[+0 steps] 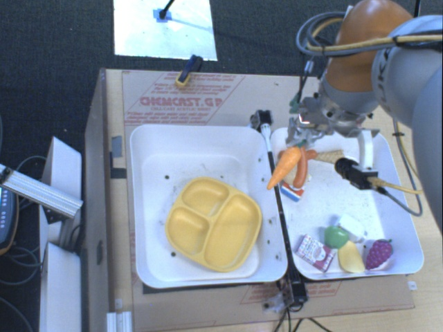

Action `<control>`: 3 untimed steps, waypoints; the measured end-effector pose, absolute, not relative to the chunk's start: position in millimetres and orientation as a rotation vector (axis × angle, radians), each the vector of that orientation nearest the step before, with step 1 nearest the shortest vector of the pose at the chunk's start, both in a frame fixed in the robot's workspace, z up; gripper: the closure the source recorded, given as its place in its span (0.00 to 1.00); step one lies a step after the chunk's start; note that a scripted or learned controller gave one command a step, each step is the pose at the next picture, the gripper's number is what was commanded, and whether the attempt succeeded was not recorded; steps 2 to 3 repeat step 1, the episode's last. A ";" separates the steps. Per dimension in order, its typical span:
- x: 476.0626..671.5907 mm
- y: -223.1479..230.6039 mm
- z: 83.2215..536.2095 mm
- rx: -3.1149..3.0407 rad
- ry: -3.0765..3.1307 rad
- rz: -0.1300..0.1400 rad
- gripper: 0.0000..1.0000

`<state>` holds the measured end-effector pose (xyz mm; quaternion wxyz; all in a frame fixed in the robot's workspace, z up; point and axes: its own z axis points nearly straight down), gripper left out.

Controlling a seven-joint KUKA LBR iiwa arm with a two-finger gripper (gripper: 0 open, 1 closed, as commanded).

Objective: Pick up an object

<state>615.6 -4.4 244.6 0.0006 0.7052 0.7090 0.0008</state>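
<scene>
From where I sit the arm reaches in from the upper right of the frame, and its gripper (302,138) hangs low over the upper left corner of the right bin (405,206). Directly beneath it is an orange carrot (286,166), slanting down toward the divider between the two bins, with a second, redder carrot-like piece (300,171) just beside it and a small red, white and blue packet (291,191) under their lower ends. The carrot's upper end meets the tool, but I cannot tell whether the claw is clenched on it or released, because the wrist body covers that spot. I also cannot tell whether the carrot is lifted or resting on the bin floor. So I judge the pick as mid-attempt: the approach is done, while a confirmed grasp and a clear lift remain. The other candidates sit well apart at the lower right of the frame: a green round fruit (336,237), a yellow piece (351,258), purple grapes (378,253) and a red-patterned box (315,253). The left bin (149,185) carries a yellow divided plate (214,223).
</scene>
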 end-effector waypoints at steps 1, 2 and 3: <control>601.9 18.3 235.8 2.216 2.226 0.001 1.00; 601.9 18.3 235.8 2.216 2.226 0.001 1.00; 601.9 18.3 235.8 2.216 2.226 0.001 1.00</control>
